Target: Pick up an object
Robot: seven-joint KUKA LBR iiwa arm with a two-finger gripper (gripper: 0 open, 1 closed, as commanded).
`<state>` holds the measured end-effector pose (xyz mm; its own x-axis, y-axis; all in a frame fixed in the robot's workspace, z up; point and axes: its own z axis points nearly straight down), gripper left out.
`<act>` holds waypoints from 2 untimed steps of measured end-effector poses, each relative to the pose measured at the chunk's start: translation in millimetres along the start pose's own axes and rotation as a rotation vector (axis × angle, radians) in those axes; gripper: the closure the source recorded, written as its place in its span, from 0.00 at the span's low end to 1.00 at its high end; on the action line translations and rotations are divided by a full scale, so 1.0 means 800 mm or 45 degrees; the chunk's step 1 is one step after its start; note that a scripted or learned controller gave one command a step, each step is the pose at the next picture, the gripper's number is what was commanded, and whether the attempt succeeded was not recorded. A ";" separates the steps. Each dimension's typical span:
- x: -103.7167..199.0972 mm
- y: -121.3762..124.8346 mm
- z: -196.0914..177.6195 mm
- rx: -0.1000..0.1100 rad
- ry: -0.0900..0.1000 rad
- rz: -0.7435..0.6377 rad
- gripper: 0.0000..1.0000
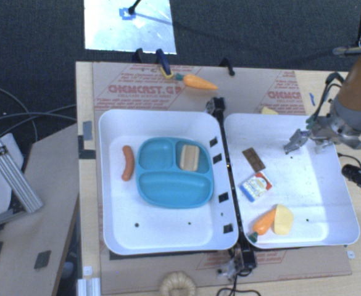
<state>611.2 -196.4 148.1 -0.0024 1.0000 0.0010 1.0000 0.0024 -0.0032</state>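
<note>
At the near edge of the worktop (168,270) a pale coiled ring of rope or dough-like material (178,283) lies just outside the two bins. Just beyond it, in the near corner of the right-hand shallow white bin (340,227), a small orange toy carrot (263,222) lies touching a pale yellow wedge-shaped piece (283,219), the carrot on the side nearer the divider. A little farther in sits a small white and blue printed packet with a red patch (255,186), and beyond that a flat brown rectangular bar (253,159), the two near each other but apart.

In the left-hand shallow white bin (115,227) a blue plastic divided plate (168,187) lies roughly in the middle, with a tan bread-like slice (189,158) in its far right compartment. A reddish-orange toy sausage (128,163) lies on the bin floor just beside the plate's left rim (not touching it, as far as I can see).

Farther back on the right, the grey metal gripper (294,143) hangs over the far part of the right bin, well apart from the bar and the packet. Nothing is between its fingers; how far open they are I cannot tell.

Beyond both bins, on the printed cardboard, a larger orange toy carrot with a green end (195,82) lies beside a blue clamp (163,60).
</note>
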 end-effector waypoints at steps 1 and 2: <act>-0.002 0.001 0.052 -0.004 -0.002 0.001 0.00; -0.001 0.002 0.080 -0.004 -0.002 0.000 0.00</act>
<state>612.7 -197.0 83.8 -0.0025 1.0000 -0.0006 1.0000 0.0025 0.0000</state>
